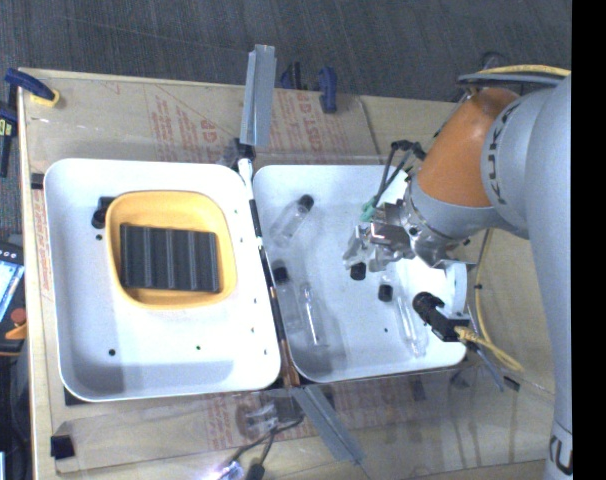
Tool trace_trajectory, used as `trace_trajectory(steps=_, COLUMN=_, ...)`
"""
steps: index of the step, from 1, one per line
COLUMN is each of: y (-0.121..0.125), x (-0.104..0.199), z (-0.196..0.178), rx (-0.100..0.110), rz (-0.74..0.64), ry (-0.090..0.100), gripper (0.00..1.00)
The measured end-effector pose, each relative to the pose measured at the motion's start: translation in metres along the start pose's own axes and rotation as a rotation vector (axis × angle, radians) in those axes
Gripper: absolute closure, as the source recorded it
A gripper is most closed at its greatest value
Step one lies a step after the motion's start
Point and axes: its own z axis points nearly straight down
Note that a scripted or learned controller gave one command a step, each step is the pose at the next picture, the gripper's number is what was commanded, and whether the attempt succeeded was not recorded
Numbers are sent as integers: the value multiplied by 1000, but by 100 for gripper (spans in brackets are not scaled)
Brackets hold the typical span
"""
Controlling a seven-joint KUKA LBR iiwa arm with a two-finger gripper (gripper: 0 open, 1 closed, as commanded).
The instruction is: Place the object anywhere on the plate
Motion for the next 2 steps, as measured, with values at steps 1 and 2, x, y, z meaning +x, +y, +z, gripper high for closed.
trace_trajectory(steps=1, y=31, x=49, z=-27, rx=-2, rz=-80, ry=2, gripper=100)
trace_trajectory(steps=2, y=42, x=138, z=-10, rx=-2, rz=-251, ry=1, gripper=100)
